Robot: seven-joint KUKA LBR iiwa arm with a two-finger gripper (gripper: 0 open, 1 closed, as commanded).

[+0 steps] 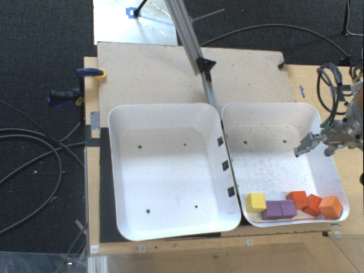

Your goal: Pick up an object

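Note:
Along the front wall of the right bin [267, 121] lies a row of blocks: a yellow block [256, 202], a purple block [278, 209], two red-orange blocks [297, 198] [312, 205] and an orange block [331, 207]. My gripper [316, 148] hangs over the bin's right side, above and behind the blocks and apart from them. It is open, with nothing between its fingers [302, 147].
The left bin [165, 111] stands beside the right one, their rims touching along the middle. A slanted metal pole [187, 33] reaches down to the bins' back edge. A blue and yellow clamp [85, 73] sits at the bench's left, with cables [34, 158] on the floor.

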